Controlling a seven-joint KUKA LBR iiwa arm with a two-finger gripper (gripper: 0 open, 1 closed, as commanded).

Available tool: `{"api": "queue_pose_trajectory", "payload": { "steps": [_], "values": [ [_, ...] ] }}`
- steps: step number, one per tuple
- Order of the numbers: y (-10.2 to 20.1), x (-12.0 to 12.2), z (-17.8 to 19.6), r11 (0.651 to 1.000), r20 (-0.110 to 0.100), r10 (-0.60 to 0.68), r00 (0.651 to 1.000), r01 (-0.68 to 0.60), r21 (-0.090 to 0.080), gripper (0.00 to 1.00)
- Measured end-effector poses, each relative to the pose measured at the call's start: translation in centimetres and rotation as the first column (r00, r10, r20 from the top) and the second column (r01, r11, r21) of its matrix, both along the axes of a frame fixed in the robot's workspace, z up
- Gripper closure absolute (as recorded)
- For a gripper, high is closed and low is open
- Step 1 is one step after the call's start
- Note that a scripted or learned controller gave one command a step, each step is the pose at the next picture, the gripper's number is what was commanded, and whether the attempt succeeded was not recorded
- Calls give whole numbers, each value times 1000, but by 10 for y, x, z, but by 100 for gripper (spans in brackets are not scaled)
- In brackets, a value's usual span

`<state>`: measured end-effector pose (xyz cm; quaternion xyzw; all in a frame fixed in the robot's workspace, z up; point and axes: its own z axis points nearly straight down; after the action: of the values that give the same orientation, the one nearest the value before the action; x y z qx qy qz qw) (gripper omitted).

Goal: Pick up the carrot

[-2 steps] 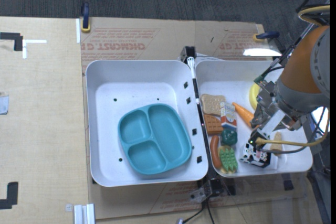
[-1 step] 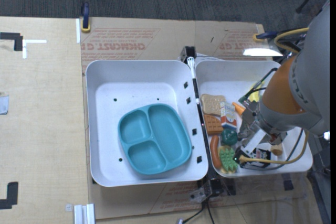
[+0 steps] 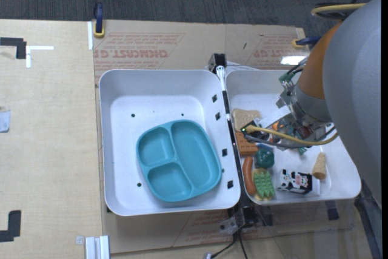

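Note:
The arm reaches in from the right and hangs low over the middle of the right bin (image 3: 347, 186). My gripper (image 3: 288, 130) sits among the toy foods there, with its tips hidden by the wrist. A small orange piece (image 3: 276, 127), possibly the carrot, shows just left of the gripper, mostly covered by it. I cannot tell whether the gripper is touching it.
The right bin also holds a bread slice (image 3: 245, 116), a waffle (image 3: 244, 144), a hot dog (image 3: 247, 171), a dark green piece (image 3: 264, 158), a yellow-green corn (image 3: 264, 184), a cow-print carton (image 3: 295, 182) and a cone (image 3: 319, 165). A teal divided plate (image 3: 179, 159) lies in the left bin (image 3: 121, 94).

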<state>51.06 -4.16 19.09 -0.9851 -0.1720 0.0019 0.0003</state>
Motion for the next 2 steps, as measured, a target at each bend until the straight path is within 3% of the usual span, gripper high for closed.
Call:
{"api": "queue_pose_trajectory", "payload": {
  "steps": [1, 2],
  "values": [
    [0, 0, 0, 1000, -1, 1, 1000, -1, 1, 0],
    [-66, -9, -66, 1000, 4, 1, 1000, -1, -1, 0]
  ]
}}
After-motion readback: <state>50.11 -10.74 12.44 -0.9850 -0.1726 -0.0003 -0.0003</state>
